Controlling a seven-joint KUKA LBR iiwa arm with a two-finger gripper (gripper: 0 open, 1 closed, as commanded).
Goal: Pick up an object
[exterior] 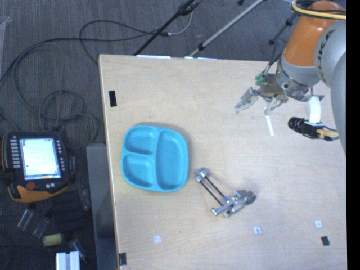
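Metal tool [224,195]: grey, two thin rods with a clamp-like head, lying flat on the wooden bench [225,94], just right of the tray and below its lower edge.
Tray [156,158]: light blue, three compartments, on the bench's left half.
Gripper [259,103]: up and right of the tray, well apart from the tool, fingers spread wide, nothing between them.
Arm [311,38]: orange band, right of the gripper.

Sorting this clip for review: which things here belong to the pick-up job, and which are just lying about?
Job:
- tool, fingers spread, above bare bench
- blue divided plate, a candidate
- metal clamp-like piece, a candidate, right of the plate

Lying about:
- handheld control pendant on the floor
- loose cables on the carpet
- black marker tags on the bench
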